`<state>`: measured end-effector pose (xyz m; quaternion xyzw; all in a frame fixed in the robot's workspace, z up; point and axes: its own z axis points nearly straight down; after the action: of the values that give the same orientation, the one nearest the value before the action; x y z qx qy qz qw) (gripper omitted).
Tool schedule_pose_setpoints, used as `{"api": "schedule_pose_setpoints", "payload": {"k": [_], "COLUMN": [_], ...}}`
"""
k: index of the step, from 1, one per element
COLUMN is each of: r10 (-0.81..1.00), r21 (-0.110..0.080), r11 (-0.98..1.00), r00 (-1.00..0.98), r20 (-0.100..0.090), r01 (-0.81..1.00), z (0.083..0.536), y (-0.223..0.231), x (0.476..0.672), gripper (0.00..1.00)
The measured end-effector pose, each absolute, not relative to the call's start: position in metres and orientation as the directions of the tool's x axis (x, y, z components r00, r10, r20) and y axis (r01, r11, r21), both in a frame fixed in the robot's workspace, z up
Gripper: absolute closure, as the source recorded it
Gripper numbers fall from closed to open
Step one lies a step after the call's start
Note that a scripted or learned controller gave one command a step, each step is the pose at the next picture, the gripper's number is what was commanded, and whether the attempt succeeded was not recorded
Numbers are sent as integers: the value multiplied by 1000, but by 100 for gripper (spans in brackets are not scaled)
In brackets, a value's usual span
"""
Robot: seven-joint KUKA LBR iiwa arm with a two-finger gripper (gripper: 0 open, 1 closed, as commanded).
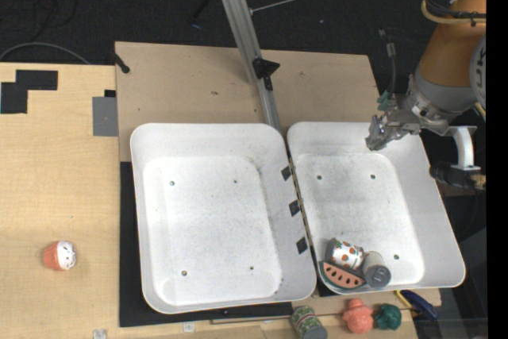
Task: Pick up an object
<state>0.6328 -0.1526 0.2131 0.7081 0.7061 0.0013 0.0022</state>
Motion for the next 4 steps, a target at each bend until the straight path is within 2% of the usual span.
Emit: {"api": "schedule_pose_setpoints", "payload": {"k": [1, 2, 4], "r10": [1000, 1000, 1000], "r21": [6, 0, -5], "r11": [1, 4, 4], "r00": [-1, -4, -4], "r20": [-2, 0, 3], "r01": [1000, 1000, 1000], "z": [272, 285, 255], "y": [-155, -155, -39], "x": [643, 643, 619], "gripper": [100, 100, 100]}}
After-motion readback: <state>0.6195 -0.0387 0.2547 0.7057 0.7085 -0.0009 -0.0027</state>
